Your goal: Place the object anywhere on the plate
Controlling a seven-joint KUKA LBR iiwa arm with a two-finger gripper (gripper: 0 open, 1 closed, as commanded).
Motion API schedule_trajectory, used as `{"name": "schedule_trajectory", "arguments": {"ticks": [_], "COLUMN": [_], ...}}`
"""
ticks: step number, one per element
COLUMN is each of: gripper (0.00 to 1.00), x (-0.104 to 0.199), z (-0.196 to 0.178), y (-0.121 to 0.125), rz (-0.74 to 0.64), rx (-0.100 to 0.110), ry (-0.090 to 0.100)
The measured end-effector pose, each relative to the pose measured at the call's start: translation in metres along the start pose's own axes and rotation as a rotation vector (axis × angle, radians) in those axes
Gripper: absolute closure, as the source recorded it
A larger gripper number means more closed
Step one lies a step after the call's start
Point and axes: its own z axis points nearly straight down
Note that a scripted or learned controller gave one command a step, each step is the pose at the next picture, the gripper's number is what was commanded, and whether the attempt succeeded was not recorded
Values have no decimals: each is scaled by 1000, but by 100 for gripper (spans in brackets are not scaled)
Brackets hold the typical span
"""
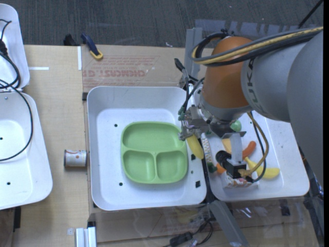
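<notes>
A green plate [154,153] with three compartments lies in the left white bin [103,189]. My gripper [187,133] hangs at the plate's right edge, above the rims where the two bins meet. A yellow banana-shaped object [195,147] slants down and to the right from the fingertips and appears pinched between them. It sits over the bin rims, just beside the plate's right rim. The grey arm with its orange band [229,76] hides much of the right bin's back part.
The right bin [288,184] holds an orange piece [249,149], another yellow piece [268,174], a green piece [236,125] and a small packet [239,182]. A small can [75,158] lies on the bench left of the bins. White basins with black cables [15,138] stand far left.
</notes>
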Motion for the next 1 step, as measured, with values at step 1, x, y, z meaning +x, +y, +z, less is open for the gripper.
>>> {"name": "schedule_trajectory", "arguments": {"ticks": [1], "gripper": [0], "x": [-1], "z": [0], "y": [0], "rz": [2], "rx": [0], "ry": [0]}}
